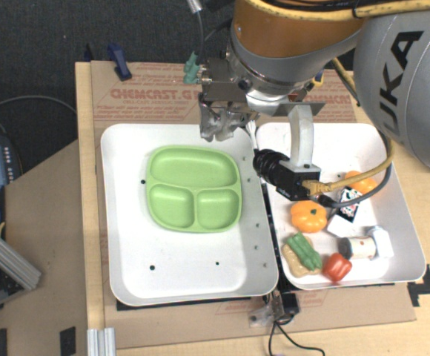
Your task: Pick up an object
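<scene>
Toys (308,216) in right bin (400,228), partly behind arm; tool (219,128) state impossible to tell.

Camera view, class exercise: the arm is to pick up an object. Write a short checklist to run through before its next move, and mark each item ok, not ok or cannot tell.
1. Objects available to pick: ok. The right bin holds an orange pumpkin, a green vegetable, a red piece and a white cylinder.
2. Gripper placed over a target: not ok. It sits at the far rim between the bins, apart from the small objects.
3. Gripper free of any object: cannot tell.
4. Targets separated: not ok. The small objects lie crowded together.
5. Left bin contents: ok. A green divided plate lies flat.
</scene>
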